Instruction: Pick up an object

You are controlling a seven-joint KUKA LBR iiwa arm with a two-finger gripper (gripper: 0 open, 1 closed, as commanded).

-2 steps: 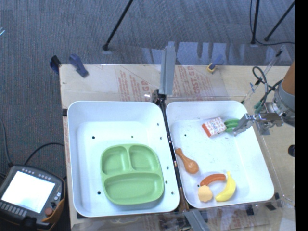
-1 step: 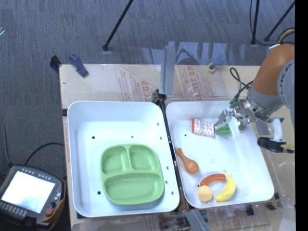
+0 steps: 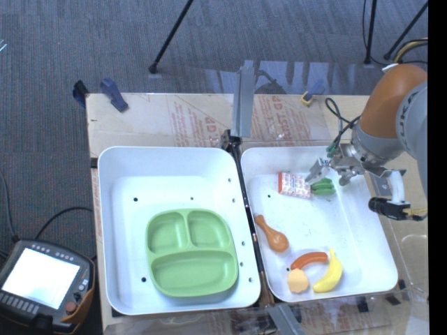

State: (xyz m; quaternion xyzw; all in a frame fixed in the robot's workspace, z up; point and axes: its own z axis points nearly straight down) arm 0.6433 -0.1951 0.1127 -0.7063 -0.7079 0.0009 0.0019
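Metal fingers (image 3: 331, 172) spread open just above green object (image 3: 322, 185), gripping nothing.

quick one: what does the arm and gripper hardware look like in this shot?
Grey arm with a rounded orange band above the wrist. The gripper is small, silvery metal, with dark cables looping near the wrist. A white bracket with a black cylindrical piece hangs alongside.

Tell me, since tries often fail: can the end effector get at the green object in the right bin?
Probably yes. The end effector hangs right over the green object, nothing lies on top, though the red-and-white packet sits close beside it.
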